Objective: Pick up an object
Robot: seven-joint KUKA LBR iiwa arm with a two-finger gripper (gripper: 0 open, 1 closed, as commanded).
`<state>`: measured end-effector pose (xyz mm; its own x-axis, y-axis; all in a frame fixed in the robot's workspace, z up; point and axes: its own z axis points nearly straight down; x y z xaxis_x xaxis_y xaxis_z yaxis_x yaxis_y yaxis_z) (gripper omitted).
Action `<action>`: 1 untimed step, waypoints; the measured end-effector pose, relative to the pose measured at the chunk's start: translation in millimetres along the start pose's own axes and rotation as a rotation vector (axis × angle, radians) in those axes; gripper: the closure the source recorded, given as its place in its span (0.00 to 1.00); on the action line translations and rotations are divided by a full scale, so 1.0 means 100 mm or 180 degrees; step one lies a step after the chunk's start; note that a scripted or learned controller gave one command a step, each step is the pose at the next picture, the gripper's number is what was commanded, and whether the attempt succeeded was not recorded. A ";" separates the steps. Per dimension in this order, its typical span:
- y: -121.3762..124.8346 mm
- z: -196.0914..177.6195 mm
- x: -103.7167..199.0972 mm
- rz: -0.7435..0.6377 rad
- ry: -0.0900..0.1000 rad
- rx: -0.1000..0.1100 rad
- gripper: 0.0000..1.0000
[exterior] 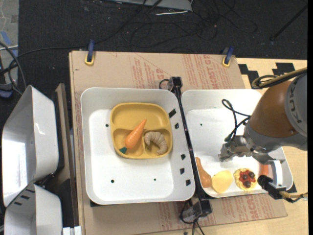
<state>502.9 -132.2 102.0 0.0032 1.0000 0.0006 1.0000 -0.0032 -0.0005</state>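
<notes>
In the left bin [98, 180] sits a yellow divided plate [141, 129] holding an orange carrot [135, 134] and a pale curled shrimp-like piece [156, 141]. Along the front of the right bin [205, 99] lie an orange-brown drumstick shape [203, 173], a pale yellow round piece [221, 181], a small pizza-like disc with red and dark toppings [244, 178] and a red-and-white object [272, 172]. My gripper [230, 152] hangs low over the right bin floor, just behind the yellow piece and the disc. Nothing shows between its fingers.
A dark divider with cabling [182, 131] runs between the two bins. The bins rest on a cardboard-covered bench [146, 67] with two clamps at its back edge. White containers [27, 136] stand off the bench at the left. A black cable [234, 114] loops over the right bin.
</notes>
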 end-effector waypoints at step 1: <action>0.10 -0.51 -0.05 -0.0017 -0.0007 -0.0018 1.00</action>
<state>513.3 -136.9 152.8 -0.0022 1.0000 -0.0016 1.0000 0.0023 0.0052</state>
